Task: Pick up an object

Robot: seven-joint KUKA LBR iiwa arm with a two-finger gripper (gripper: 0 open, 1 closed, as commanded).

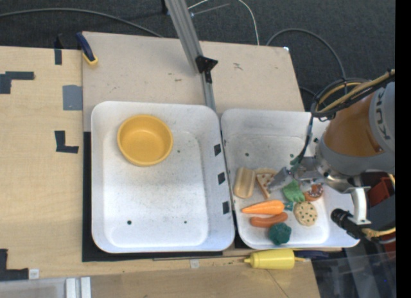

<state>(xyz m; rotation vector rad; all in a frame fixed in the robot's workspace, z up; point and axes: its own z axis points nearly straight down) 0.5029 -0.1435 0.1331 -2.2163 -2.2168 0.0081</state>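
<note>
You are at the reach-in step: the gripper [282,178] hangs low over the right bin [257,126]; how far open, you cannot tell. Next, close on one item and lift. Right bin, near to far: teal piece [279,233], carrot [262,208], cookie [306,213] at its 3 o'clock, bread [244,182]. Left bin [192,226]: yellow bowl [145,139].

The left bin [103,226] is offering wide bare floor, with a yellow bowl [145,139] sitting alone near its far left corner. In the right bin [257,126] the far half is lying open, while the near half is crowding with a carrot [263,208], cookie [306,213], cracker [264,182] and green pieces [279,233]. The arm [353,136] is hanging over that bin's right side.
</note>
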